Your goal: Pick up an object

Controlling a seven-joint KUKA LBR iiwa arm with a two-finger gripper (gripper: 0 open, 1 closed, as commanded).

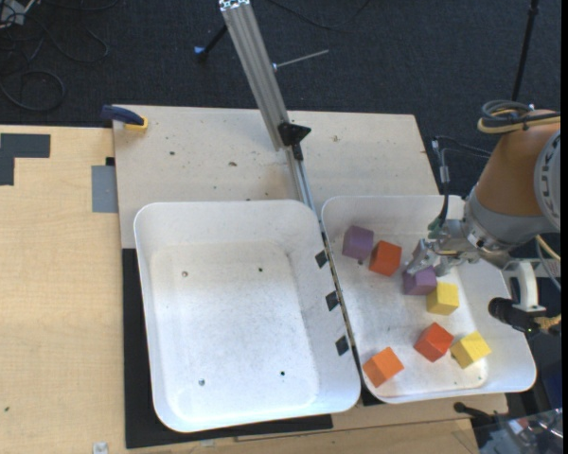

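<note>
Bench with two white bins; right bin point(511, 372), hand point(434, 261) directly over purple cube point(418, 281); finger state unclear

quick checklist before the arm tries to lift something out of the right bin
1. Gripper is over the right bin: ok.
2. A target is at the gripper: the purple cube sits right beneath it: ok.
3. Cube seen between the fingers: cannot tell.
4. Room around the target: the yellow cube lies against its lower right: not ok.
5. The orange cube to its left stands apart from it: ok.
6. Target away from the bin wall: ok.
</note>
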